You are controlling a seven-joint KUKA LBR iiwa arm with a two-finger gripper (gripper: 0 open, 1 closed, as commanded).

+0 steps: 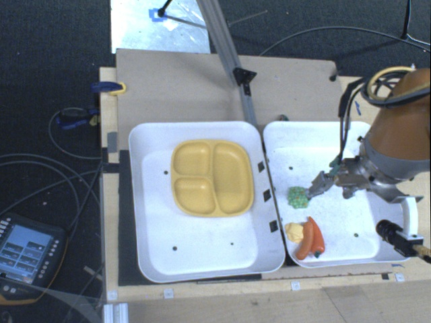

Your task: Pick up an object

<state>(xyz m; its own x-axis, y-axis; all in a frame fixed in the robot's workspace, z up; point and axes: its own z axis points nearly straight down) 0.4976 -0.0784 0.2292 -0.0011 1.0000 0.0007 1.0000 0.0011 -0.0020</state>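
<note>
Open floor surrounds the small fuzzy green lump (297, 196) mid-bin in the right shallow white bin (350, 251); the gripper (316, 187) touches it, finger state unclear.

You can't tell whether the gripper (316, 186) grips the green object (297, 196); its tips blur there. The arm (397, 140) is cut off at the right edge and hides part of the right bin (337, 254).

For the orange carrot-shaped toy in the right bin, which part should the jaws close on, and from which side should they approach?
Probably the middle of the orange toy, coming straight down from above. It lies flat and slanted near the right bin's front edge, so closing across its narrow width looks safest. The yellow piece touches its left side, so one jaw has little room there; gripping slightly toward the upper end may help. The gripper is by the green piece.
</note>
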